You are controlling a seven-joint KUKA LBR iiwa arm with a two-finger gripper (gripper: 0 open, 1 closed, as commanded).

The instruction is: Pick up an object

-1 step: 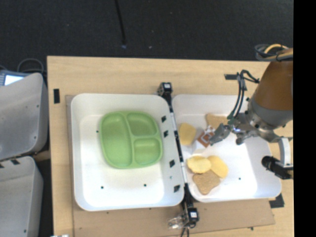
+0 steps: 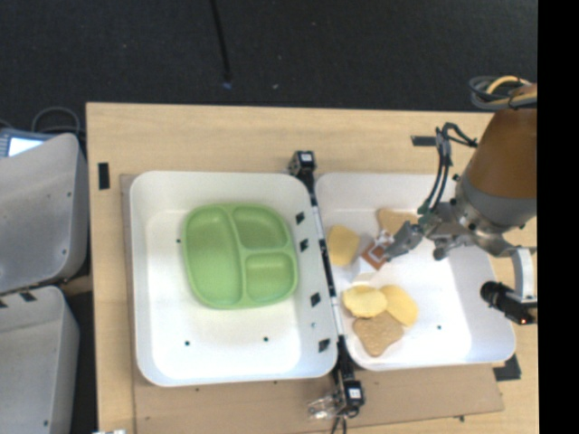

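The right bin (image 2: 470, 333) holds several small food-like pieces. A pale yellow piece (image 2: 342, 244) lies near the divider and a tan piece (image 2: 394, 219) sits farther back. Two yellow pieces (image 2: 364, 301) (image 2: 402, 306) and a brown toast-like piece (image 2: 377, 334) cluster toward the front. A small red-brown block (image 2: 373, 257) lies right at the tip of my gripper (image 2: 391, 245), which reaches in low from the right. The view is too coarse to show whether the block is gripped. Part of the tan piece is hidden behind the gripper.
The left bin (image 2: 158, 333) carries a green divided plate (image 2: 241, 255). A black-clipped divider (image 2: 318, 260) separates the two bins. The arm's orange band (image 2: 508, 152) looms over the right bin's far right side, with cables beside it.
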